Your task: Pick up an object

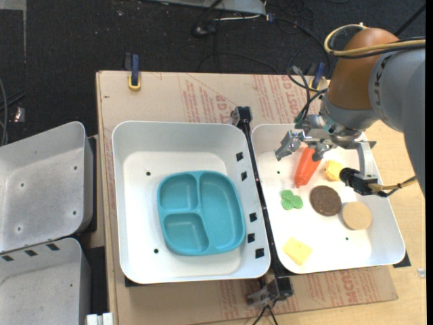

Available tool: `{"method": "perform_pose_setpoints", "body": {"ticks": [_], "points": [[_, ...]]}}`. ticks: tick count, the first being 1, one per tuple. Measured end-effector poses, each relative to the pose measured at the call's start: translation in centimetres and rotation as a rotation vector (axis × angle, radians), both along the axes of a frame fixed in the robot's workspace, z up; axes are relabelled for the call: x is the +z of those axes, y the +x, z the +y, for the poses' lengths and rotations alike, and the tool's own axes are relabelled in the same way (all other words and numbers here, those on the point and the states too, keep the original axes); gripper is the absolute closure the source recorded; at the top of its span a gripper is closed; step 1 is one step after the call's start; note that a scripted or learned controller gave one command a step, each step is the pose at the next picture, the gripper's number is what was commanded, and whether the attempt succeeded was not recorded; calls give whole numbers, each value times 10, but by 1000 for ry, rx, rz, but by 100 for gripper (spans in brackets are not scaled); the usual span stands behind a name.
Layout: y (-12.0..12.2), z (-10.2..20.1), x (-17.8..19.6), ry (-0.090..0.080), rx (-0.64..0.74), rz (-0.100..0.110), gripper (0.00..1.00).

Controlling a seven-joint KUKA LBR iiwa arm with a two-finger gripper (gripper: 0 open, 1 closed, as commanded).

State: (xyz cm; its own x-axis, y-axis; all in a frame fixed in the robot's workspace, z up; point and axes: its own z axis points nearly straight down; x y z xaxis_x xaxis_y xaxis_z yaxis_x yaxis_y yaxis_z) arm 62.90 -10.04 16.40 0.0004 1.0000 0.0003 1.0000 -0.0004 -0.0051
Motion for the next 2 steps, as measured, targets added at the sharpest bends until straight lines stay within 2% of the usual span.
{"method": "perform_pose_setpoints", "body": {"ticks": [2], "points": [[1, 2, -73, -1, 0, -3, 0]]}}
